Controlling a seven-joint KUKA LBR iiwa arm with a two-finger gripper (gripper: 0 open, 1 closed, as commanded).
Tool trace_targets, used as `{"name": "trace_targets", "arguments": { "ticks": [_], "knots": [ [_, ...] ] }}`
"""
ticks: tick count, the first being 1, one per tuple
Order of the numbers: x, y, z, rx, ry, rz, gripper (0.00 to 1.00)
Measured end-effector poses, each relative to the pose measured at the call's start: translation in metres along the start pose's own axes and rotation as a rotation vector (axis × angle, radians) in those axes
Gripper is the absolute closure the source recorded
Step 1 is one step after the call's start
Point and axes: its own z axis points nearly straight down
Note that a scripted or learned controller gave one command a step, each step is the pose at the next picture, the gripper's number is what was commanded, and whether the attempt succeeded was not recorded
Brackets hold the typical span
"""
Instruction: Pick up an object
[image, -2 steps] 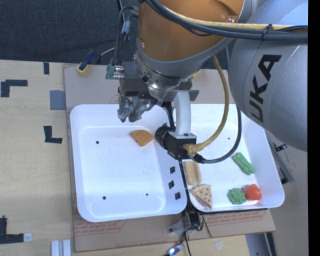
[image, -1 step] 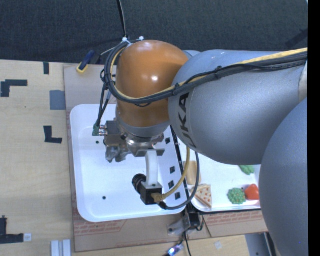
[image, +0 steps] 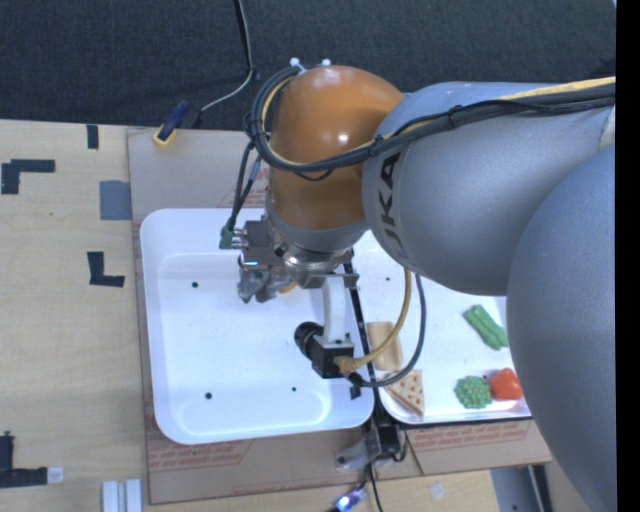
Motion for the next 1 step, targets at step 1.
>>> {"name": "trace_targets", "arguments": {
  "ticks": [1],
  "knots": [
    [0.0433, 0.0567, 0.0989, -0.004, 0.003, -0.007, 1.00]
  ]
}}
